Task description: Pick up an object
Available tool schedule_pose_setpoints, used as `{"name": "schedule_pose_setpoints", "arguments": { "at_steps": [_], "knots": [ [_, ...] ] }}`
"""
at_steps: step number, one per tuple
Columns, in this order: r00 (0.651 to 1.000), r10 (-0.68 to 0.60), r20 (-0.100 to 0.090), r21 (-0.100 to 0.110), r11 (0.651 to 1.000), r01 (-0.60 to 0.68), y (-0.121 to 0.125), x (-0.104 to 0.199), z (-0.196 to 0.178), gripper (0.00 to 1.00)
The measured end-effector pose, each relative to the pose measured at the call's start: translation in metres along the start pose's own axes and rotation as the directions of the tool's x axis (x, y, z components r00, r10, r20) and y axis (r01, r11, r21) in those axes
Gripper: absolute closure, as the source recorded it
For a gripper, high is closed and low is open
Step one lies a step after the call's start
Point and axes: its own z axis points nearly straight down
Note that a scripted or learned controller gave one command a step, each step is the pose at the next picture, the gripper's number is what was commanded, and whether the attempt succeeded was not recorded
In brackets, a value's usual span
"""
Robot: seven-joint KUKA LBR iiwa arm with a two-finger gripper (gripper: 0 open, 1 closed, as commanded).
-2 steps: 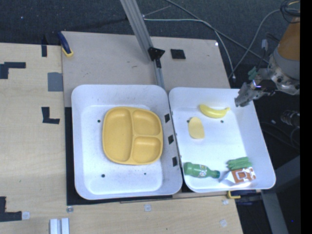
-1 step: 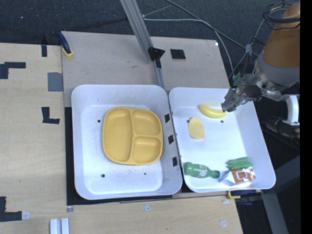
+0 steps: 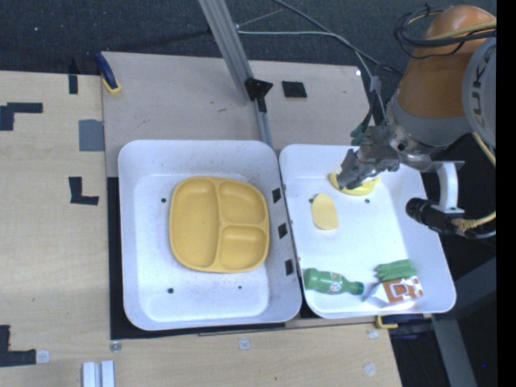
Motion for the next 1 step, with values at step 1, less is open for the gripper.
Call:
{"name": "schedule_pose_setpoints", "arguments": {
  "at_steps": [1],
  "knots": [
    [1.000,0.000,0.000,0.002,1.000,0.000,-0.0109,0.0553,0.0235,1.00]
  ]
}}
